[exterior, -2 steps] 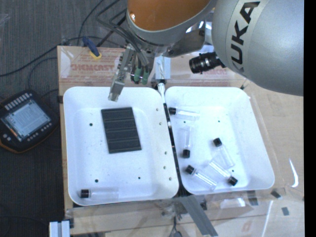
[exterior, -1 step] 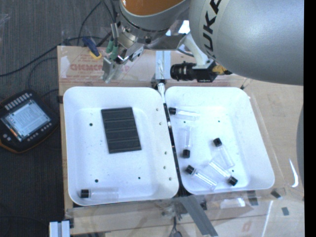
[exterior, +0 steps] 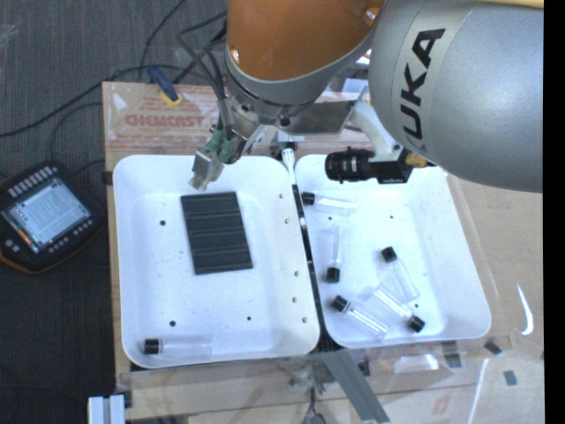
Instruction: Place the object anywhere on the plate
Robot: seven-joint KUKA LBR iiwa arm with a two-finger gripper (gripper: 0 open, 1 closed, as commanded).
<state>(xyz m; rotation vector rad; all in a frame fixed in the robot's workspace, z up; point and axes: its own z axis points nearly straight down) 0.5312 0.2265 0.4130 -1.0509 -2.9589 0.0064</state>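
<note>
A grey KUKA arm with a broad orange band leans in over the far edge of two shallow white plastic bins set side by side on the surface, its jaws hanging just above the far end of the dark ribbed rectangular plate, which lies flat near the middle of the left bin. Whether the jaws are open, closed or carrying anything cannot be told from this angle; nothing shows plainly between them. The plate's central spot leaves room on all sides for a drop, which likely explains the arm's station right beside it. Toward the near-left corner from the plate, a clear plastic vial with a black cap rests on its side against the bin wall, well apart from the plate and probably the object to be placed; it looks light, smooth and liable to roll. To the plate's right, beyond the divider, the right bin holds several similar clear black-capped vials, scattered loosely as stock.
</note>
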